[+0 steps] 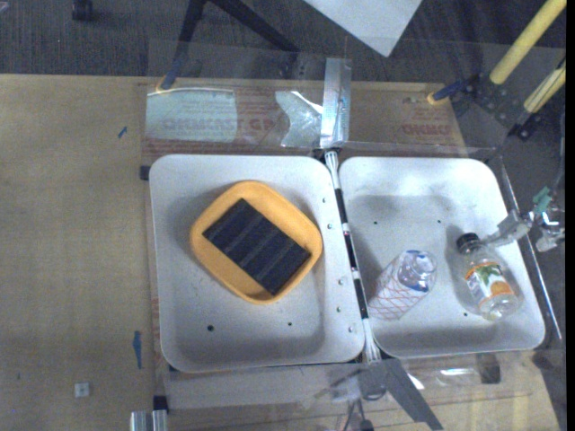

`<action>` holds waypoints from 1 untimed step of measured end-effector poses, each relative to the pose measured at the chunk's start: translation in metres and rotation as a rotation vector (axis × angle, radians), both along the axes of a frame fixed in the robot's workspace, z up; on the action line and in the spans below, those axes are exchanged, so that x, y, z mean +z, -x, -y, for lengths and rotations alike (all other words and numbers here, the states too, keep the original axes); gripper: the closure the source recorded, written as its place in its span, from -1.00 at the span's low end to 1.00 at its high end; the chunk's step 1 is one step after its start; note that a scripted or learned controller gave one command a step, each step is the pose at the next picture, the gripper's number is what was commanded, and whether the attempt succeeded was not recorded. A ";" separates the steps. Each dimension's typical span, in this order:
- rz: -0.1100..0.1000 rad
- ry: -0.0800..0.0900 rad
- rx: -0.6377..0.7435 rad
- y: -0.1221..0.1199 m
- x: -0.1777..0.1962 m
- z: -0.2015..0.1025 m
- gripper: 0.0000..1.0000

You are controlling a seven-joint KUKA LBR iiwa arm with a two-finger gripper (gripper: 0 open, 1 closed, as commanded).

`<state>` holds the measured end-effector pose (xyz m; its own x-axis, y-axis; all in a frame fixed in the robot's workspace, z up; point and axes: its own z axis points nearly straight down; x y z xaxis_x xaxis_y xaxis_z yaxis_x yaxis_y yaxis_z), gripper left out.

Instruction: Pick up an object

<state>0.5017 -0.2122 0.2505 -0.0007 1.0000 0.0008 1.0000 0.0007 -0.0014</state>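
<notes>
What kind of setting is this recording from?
Probably a robotics lab or test workshop: two white bins sit side by side on a wooden bench, an office chair base stands on carpet behind, and a gripper reaches in near a bottle.

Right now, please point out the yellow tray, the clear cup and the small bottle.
yellow tray [213, 227]: camera view, left rim.
clear cup [402, 284]: camera view, patterned side.
small bottle [490, 285]: camera view, label on its body.

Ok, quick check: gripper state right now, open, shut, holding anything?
Gripper: cannot be told; it sits at the right bin's right edge, by the cap of the small bottle, with nothing seen held.
</notes>
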 end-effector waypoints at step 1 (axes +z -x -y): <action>0.004 0.002 -0.074 -0.012 0.013 -0.013 -1.00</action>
<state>0.5136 -0.1988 0.2635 0.0734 0.9973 -0.0015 0.9973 -0.0734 0.0025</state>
